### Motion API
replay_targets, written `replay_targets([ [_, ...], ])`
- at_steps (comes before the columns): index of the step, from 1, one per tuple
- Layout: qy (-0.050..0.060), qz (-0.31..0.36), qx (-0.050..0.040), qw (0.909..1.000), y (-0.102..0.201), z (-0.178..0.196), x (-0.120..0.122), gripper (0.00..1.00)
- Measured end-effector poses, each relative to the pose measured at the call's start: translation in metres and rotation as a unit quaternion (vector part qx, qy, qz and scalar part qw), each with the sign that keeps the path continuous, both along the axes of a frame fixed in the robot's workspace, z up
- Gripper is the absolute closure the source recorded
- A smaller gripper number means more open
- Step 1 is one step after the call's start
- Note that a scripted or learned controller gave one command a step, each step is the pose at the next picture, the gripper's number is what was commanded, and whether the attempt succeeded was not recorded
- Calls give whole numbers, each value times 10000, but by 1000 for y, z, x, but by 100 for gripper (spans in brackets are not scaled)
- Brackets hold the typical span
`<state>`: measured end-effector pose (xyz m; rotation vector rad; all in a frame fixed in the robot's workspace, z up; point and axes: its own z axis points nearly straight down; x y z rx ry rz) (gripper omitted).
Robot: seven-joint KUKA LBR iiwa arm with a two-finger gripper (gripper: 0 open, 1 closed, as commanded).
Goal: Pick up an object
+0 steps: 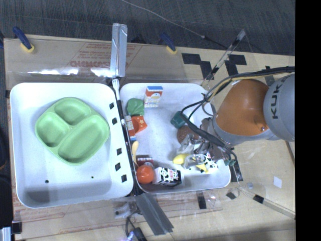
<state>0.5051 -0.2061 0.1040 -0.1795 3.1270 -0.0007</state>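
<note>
We find a robotics test lab. A KUKA arm (pixel 251 109) reaches over two white bins (pixel 20 134) on a taped cardboard bench (pixel 60 54); clamps (pixel 22 39) secure its edge.

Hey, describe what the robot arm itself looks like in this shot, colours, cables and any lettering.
The arm is grey with a wide, rounded orange band above the wrist. Dark letters, "KU", run along its grey casing at the right. Black cables loop over and around the orange part, and the gripper end is a darker metal assembly.
</note>
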Motion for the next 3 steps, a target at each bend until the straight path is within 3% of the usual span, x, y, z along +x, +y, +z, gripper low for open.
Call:
replay_targets([
  [1, 52, -453, 13, 9990, 73, -12, 17, 100],
  [2, 41, -940, 2, 9956, 114, -12, 55, 100],
  [3, 20, -1345, 0, 9909, 76, 59, 74, 100],
])
